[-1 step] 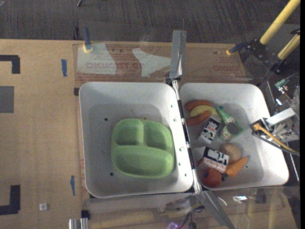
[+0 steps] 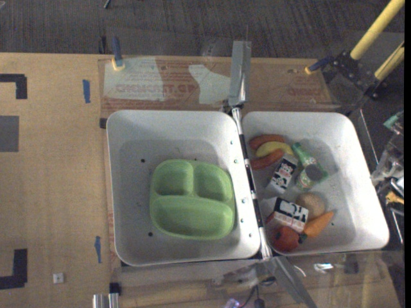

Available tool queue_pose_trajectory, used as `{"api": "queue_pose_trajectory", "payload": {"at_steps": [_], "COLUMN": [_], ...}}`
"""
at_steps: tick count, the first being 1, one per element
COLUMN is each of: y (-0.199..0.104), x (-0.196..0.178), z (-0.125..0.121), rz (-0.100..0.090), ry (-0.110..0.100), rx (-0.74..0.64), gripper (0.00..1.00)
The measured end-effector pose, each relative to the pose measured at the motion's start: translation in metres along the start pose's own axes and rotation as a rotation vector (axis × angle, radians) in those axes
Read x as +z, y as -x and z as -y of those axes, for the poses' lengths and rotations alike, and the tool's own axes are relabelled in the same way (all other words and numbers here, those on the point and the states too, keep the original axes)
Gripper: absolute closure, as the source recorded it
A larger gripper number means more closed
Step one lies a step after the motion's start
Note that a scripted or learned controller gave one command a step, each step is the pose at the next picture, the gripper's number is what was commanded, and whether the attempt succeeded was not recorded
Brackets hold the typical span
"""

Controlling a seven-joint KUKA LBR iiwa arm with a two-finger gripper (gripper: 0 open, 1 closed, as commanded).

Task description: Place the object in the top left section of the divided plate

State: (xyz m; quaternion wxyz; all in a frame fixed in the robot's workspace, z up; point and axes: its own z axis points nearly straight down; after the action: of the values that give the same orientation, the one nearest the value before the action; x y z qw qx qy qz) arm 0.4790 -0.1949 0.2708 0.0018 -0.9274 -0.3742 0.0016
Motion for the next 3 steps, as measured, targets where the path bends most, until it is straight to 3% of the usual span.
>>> {"api": "queue_pose_trajectory", "payload": {"at_steps": [1,2,3], "y": [0.000,0.009,-0.001], "x": [-0.009,0.184,0.183], "z": [0.000,-0.012,-0.009], "rz": [0.001,-0.004,-0.016], "ry": [0.000,0.007,0.000], "rx": [0.000,-0.027,-0.039], "gripper": [1.00,1.00,0.00]}}
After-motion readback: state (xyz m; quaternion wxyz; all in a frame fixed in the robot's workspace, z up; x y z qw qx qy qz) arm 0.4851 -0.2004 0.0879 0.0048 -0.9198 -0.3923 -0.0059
